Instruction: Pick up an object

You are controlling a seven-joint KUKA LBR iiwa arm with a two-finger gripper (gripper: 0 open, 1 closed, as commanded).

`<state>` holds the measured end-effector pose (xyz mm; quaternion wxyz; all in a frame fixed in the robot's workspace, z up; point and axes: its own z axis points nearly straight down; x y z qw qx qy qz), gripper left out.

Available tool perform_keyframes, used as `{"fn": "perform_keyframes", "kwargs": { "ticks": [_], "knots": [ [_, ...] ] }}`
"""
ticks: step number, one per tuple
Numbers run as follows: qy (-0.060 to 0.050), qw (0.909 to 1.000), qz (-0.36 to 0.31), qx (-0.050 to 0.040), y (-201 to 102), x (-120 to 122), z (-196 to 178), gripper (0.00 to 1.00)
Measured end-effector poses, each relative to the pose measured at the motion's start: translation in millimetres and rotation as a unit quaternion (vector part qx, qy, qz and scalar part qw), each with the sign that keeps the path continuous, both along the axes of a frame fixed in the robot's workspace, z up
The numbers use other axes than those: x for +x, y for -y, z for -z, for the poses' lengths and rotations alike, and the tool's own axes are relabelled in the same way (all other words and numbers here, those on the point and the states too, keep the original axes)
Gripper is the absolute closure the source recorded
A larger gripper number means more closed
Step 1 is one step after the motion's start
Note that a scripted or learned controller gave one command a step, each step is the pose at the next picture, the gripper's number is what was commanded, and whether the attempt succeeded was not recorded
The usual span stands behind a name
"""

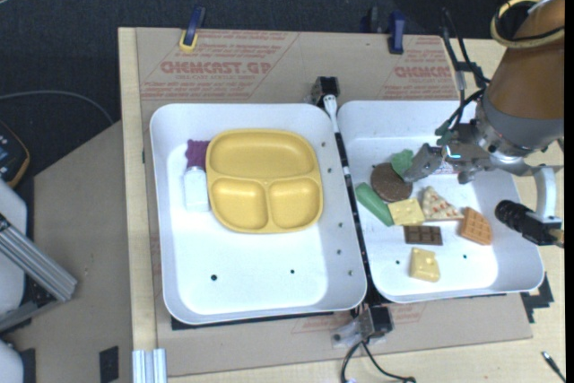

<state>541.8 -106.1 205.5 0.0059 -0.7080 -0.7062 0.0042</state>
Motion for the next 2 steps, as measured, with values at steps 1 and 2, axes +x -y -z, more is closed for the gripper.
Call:
{"fn": "perform_keyframes", "kwargs": {
  "ticks": [1, 2],
  "knots": [
    [0.007, 1.0000, -0.001, -0.0009, 0, 3, -7, 0.00],
    [0.003, 1.0000, -0.001, 0.0000, 3, 1, 56, 0.00]
  ]
}}
